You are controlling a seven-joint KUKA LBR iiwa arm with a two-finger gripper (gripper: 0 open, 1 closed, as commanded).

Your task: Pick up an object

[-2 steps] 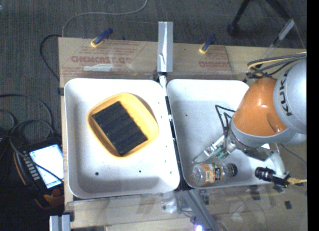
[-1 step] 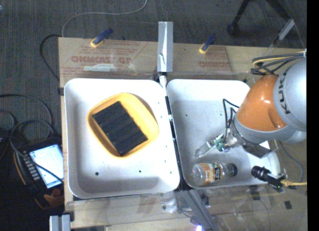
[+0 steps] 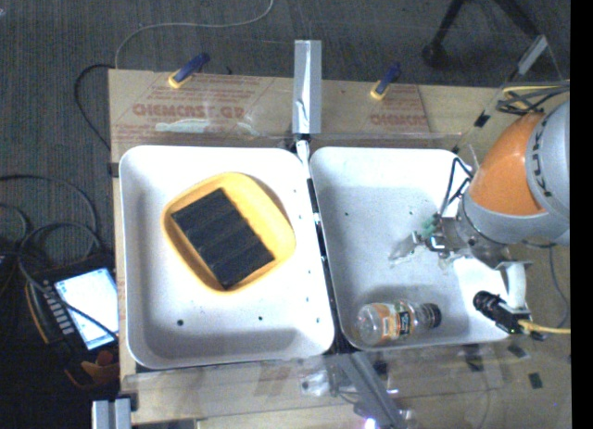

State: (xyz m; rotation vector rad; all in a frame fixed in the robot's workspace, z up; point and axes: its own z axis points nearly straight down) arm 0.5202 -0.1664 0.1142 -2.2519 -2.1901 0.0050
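The claw (image 3: 414,242) is hanging over the right bin (image 3: 371,186); I cannot tell its grip. A bottle (image 3: 397,321) is lying nearby.

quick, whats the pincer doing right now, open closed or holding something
Pincer: over the right bin, above the plastic bottle; whether it is open or shut cannot be told, and nothing is visibly held.
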